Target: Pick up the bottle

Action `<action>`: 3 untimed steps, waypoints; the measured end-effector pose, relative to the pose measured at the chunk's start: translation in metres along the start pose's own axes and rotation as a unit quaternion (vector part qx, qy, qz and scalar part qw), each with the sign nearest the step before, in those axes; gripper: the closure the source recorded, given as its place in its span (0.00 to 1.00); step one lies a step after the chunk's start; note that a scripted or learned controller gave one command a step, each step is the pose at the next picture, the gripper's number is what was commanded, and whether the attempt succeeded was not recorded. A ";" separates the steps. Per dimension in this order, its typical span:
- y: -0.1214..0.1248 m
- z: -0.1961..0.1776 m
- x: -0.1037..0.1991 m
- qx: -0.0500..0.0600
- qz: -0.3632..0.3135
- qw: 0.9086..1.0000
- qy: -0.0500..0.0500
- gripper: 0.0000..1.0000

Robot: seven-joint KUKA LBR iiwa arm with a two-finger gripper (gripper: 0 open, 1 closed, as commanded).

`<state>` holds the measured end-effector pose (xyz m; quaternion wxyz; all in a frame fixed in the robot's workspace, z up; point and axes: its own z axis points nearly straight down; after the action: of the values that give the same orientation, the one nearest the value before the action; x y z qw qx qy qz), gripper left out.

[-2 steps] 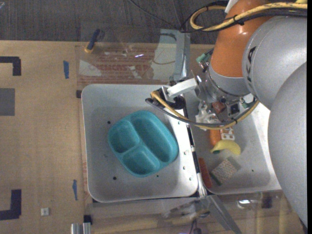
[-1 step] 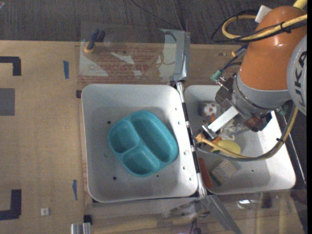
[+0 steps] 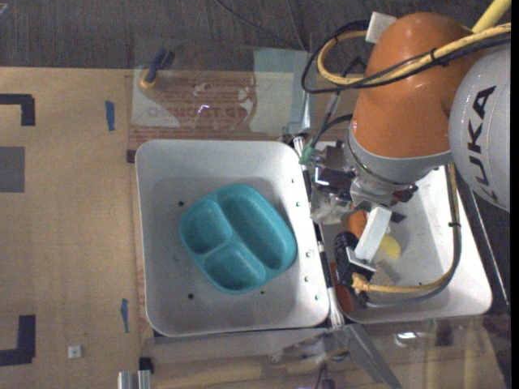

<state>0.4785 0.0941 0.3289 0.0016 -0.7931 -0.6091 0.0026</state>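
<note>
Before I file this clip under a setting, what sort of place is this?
Probably a robot lab bench: a big industrial arm trailing cables over two white bins, with blue tape marks on the board.

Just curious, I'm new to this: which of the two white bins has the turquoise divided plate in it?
The left bin, away from the arm. The turquoise plate lies inside it; the right bin sits under the arm.
</note>
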 end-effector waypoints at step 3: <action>-0.018 0.020 0.074 -0.005 -0.525 0.851 0.000 1.00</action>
<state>0.4799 0.1703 0.3086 -0.0019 -0.3553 -0.9348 -0.0016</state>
